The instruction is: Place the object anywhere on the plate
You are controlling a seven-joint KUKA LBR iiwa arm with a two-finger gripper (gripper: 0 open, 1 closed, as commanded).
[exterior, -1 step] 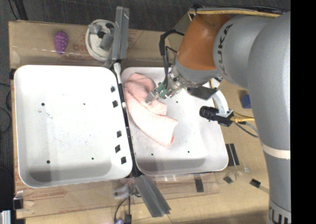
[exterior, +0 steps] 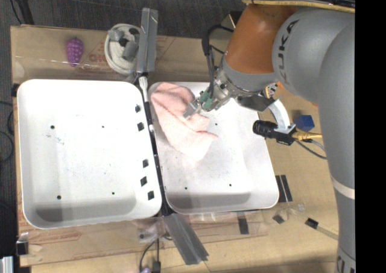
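While the gripper (exterior: 200, 106) sits low on the pink cloth (exterior: 180, 122) in the right bin's (exterior: 253, 175) far-left corner, fingers' state untellable, grasping looks unfinished; next comes a secure pinch and lift.

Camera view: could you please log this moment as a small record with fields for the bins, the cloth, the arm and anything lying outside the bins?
left bin: shallow, white, no objects seen inside
right bin: holds a pink cloth, crumpled in its upper left part
arm: reaches in from the right, over the right bin
end effector: low over the cloth's upper edge; finger state unclear
outside bins: purple grape-like toy and a white roll on the bench above the left bin
plate: none identified
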